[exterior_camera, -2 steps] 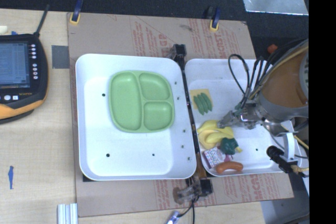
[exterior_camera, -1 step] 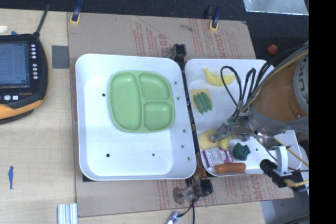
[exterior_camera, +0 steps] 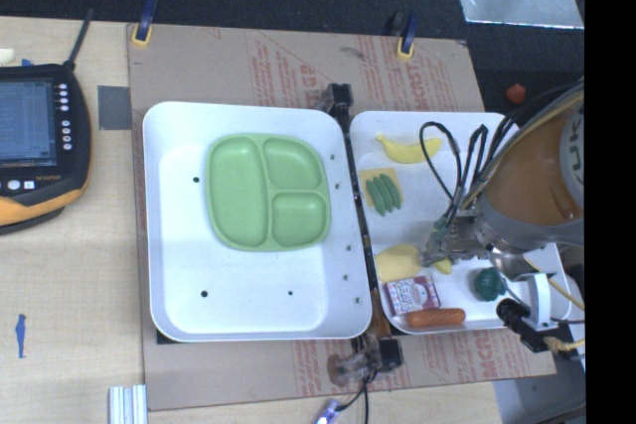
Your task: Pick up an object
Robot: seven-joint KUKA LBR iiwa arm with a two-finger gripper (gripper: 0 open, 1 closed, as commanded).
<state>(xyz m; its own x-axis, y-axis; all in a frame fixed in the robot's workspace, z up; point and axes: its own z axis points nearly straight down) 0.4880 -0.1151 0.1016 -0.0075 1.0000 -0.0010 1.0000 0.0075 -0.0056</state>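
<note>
Camera view: one banana [exterior_camera: 405, 150], one hotdog [exterior_camera: 435, 318].

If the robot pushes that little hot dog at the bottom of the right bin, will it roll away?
Probably a bit. The hot dog looks round and long, so a push from the side may roll it. It lies close to the bin's near wall, so it likely won't go far that way. It looks like a small smooth toy, so it is probably light and could slip from the gripper.

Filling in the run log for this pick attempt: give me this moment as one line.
task: pick object | end effector: low in right bin, at yellow item | grasp: unconfirmed | left bin: green divided plate
</note>
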